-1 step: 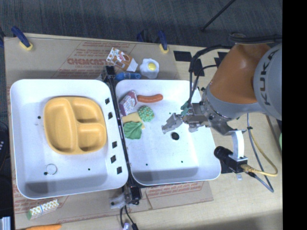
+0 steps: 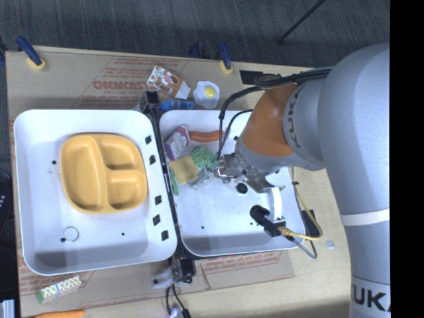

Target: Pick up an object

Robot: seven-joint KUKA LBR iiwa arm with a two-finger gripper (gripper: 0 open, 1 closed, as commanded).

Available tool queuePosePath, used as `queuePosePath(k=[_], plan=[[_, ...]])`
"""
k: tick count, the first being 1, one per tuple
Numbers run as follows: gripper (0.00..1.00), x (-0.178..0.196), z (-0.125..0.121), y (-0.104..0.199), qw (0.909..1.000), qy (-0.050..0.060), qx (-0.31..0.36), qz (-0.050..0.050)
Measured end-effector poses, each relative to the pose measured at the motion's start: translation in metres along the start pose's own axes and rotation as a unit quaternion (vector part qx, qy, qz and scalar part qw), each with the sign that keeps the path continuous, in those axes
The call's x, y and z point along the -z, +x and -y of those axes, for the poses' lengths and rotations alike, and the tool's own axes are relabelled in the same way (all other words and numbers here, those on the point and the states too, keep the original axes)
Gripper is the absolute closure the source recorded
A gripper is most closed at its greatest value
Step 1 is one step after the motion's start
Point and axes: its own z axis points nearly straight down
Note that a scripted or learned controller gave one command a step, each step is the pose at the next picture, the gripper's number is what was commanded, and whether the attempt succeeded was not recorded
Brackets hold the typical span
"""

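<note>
The arm reaches in from the right over the right bin [image 2: 199, 244]; its hand [image 2: 222, 167] sits low beside a green object [image 2: 202, 156], yellow block [image 2: 183, 169] and orange piece [image 2: 205, 136] clustered at the bin's far left corner, probably candidates for picking. Whether the hand is spread cannot be told. The near floor offers room. The left bin [image 2: 40, 244] holds 1 yellow tray [image 2: 103, 172].

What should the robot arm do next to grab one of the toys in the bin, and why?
Probably it should edge a little toward the pile and lower over one toy. The gripper sits in the right bin right beside the green toy and the yellow block, and nothing can be seen held between its fingers. The toys crowd the bin's far left corner, so aiming at just one seems safest.
</note>
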Motion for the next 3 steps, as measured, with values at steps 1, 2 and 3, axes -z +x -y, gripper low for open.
queuePosePath(k=[1,2,3], plan=[[0.00,0.001,-0.085,-0.025,0.9974,-0.001,0.072,0.000],[0.00,0.001,-0.060,0.029,0.9965,0.001,-0.084,-0.001],[1.00,0.010,-0.060,0.029,0.9967,0.003,-0.082,-0.001]])
